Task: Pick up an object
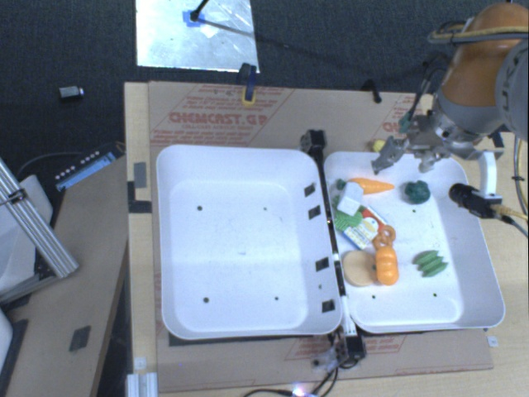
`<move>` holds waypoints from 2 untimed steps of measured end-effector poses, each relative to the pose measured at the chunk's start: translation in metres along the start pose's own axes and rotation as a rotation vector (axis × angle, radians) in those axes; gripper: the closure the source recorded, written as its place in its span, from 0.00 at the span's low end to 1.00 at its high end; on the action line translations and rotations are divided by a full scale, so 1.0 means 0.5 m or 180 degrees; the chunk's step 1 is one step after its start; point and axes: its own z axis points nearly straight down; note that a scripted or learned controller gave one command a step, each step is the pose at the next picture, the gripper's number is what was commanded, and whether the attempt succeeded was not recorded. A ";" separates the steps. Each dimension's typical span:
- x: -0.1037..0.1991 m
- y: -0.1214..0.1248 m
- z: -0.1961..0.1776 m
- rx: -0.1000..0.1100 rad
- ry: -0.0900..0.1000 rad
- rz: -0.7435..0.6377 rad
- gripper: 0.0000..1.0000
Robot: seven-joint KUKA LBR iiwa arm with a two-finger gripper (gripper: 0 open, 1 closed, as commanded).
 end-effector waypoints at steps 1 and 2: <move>0.001 0.064 0.237 -0.0049 -0.0011 0.0002 0.00; -0.101 0.028 0.252 -0.0003 -0.0007 0.0016 0.00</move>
